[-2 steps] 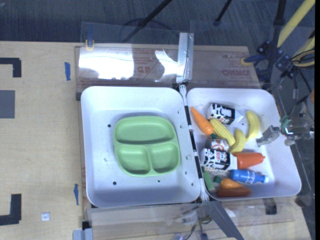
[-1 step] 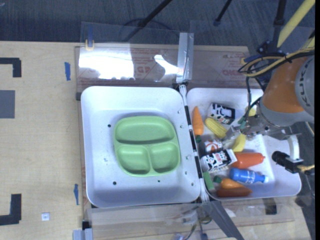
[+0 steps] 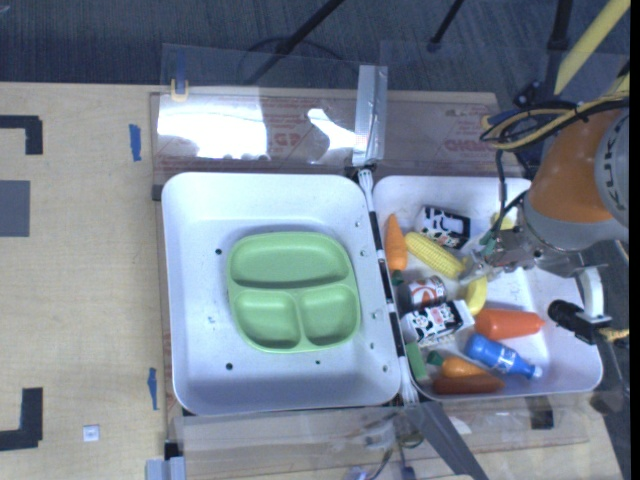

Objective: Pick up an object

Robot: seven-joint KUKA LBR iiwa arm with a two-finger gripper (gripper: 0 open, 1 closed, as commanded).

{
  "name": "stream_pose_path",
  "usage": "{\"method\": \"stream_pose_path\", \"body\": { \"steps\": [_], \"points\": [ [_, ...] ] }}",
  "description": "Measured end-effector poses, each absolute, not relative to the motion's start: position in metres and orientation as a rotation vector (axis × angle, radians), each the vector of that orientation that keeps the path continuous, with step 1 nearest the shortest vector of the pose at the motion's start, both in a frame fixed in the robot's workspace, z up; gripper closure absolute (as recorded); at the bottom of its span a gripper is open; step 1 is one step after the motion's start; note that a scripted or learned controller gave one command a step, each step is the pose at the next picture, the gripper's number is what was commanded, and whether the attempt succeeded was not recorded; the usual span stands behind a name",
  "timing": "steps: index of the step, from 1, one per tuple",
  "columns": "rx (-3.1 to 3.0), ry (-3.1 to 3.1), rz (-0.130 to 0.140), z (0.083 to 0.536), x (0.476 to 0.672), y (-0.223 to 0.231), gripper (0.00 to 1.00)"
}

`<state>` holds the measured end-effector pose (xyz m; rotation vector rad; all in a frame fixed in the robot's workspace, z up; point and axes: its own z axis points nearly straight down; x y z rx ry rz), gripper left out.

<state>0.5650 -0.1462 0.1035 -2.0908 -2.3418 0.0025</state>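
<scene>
Yellow corn cob [image 3: 434, 255] beside the pincer [image 3: 492, 260] — its opening cannot be told. Crowded neighbours — banana [image 3: 477, 293], carrot [image 3: 396, 244] — could deflect the grasp.

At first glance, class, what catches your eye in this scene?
The green divided tray sits alone in the middle of the left bin. The right bin is crowded with toy food: a corn cob, carrots and a blue bottle. The grey-and-orange arm reaches over it.

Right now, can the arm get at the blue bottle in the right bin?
Probably yes. The blue bottle lies on top near the right bin's front edge, nothing covering it, and the gripper hovers just behind it over the corn.
</scene>
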Motion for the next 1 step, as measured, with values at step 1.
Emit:
{"method": "stream_pose_path", "body": {
  "steps": [1],
  "points": [
    [-2.147, -2.291, 0.002, 0.1922, 0.5636, -0.1402, 1.00]
  ]
}}
